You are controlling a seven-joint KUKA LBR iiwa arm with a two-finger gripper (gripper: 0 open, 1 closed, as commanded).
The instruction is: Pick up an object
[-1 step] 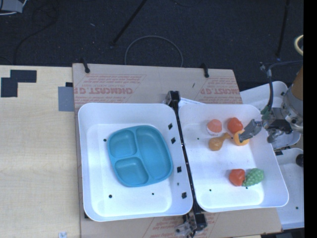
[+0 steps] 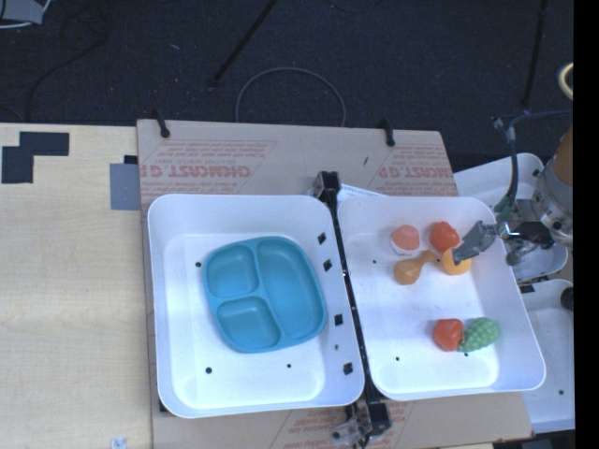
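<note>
Two shallow white bins sit side by side on the counter (image 2: 65, 344), over a sheet of printed cardboard (image 2: 281, 162). The left bin (image 2: 178, 223) holds a blue divided plate (image 2: 264, 293) with three compartments, lying flat near its middle. The right bin (image 2: 524, 344) holds several toy foods: a pink-topped round piece (image 2: 405, 239) in its upper middle, a tan pear-shaped piece (image 2: 413, 268) just below it, a red-orange piece (image 2: 442, 235) to the right of the pink one, and an orange piece (image 2: 456, 264) just below that. Toward the lower right of this bin a red piece (image 2: 447, 334) touches a green bunch of grapes (image 2: 481, 333). The gripper (image 2: 473, 242) reaches in from the right edge of the frame, its dark tip just above the orange piece; whether its fingers are apart or together cannot be told.
</note>
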